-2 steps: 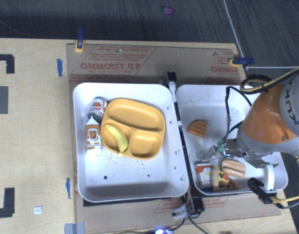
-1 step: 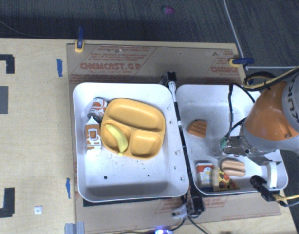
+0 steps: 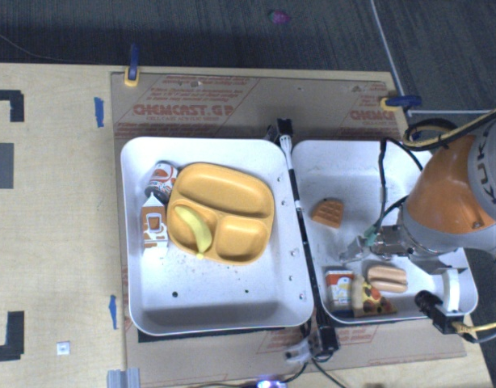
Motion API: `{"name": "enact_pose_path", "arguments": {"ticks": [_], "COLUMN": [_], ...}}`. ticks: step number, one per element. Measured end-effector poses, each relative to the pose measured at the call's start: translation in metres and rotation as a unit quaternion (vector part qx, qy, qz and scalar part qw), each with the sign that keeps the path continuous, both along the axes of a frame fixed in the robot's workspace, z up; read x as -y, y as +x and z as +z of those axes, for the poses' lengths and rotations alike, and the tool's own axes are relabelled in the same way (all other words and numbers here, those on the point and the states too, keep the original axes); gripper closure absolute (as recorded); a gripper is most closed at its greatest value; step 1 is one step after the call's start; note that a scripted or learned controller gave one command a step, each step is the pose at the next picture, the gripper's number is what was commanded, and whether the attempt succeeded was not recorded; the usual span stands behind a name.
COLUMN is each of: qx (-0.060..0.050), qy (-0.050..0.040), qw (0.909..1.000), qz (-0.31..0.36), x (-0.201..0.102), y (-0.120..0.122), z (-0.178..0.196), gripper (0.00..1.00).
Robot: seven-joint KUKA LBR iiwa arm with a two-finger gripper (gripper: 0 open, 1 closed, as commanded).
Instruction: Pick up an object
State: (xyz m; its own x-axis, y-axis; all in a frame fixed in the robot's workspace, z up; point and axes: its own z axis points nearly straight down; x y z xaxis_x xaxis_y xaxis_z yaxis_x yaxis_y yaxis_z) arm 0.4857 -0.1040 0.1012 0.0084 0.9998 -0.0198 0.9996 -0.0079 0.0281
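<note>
Hot dog sits in the right bin, toward its 5 o'clock corner. Long axis runs roughly 9-to-3 across your view, bun ends pointing left and right. Gripper hangs right over it, at the hot dog's 11 o'clock, grey arm with orange band coming in from 3 o'clock. You can't tell the jaw state from this angle; nothing is visibly between the fingers. Small carton lies just beside the hot dog at its 9 o'clock. Waffle-like piece is apart from both, at 11 o'clock. Left bin holds a yellow divided tray with a banana in it, can and carton at the tray's 9 o'clock.
</note>
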Motion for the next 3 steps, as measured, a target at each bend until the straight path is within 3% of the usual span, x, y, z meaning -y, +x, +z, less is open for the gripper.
{"name": "enact_pose_path", "arguments": {"ticks": [1,2,3], "qx": [-0.007,-0.001,-0.014], "qy": [0.0066,0.0006,0.0105], "qw": [1.0,1.0,0.9998], "qz": [0.002,0.0,0.005], "x": [-0.007,-0.002,-0.099], "y": [-0.003,-0.001,-0.006], "z": [-0.011,0.0,0.084], "gripper": [0.0,1.0,1.0]}}
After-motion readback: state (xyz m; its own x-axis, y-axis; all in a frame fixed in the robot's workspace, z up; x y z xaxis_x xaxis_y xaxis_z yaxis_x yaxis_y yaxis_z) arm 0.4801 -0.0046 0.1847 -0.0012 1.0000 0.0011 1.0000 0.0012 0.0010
